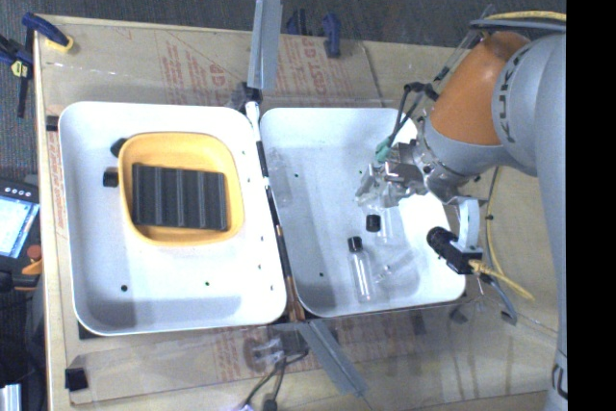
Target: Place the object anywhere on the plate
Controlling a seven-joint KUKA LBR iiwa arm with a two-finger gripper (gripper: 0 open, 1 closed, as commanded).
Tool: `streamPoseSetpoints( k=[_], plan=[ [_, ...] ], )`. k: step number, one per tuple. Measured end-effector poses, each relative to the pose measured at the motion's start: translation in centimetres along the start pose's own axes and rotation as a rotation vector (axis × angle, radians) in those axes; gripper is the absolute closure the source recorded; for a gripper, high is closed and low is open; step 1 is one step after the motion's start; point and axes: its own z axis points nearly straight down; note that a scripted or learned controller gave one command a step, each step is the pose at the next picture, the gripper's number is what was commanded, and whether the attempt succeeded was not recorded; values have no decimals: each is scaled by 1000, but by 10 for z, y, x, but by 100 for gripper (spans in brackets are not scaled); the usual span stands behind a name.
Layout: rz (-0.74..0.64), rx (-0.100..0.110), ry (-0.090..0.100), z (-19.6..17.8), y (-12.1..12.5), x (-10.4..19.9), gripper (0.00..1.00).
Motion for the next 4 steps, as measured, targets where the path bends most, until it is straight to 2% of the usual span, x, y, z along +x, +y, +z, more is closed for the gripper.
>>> streamPoseSetpoints(
  k=[1, 2, 3, 4],
  plan=[
    [-61, 0, 2, -49, 18, 102, 100],
    [-266, 1, 1, -35, 29, 155, 100],
    [-266, 1, 1, -35, 29, 155, 0],
    [-241, 3, 0, -29, 13, 207, 0]
  ],
)
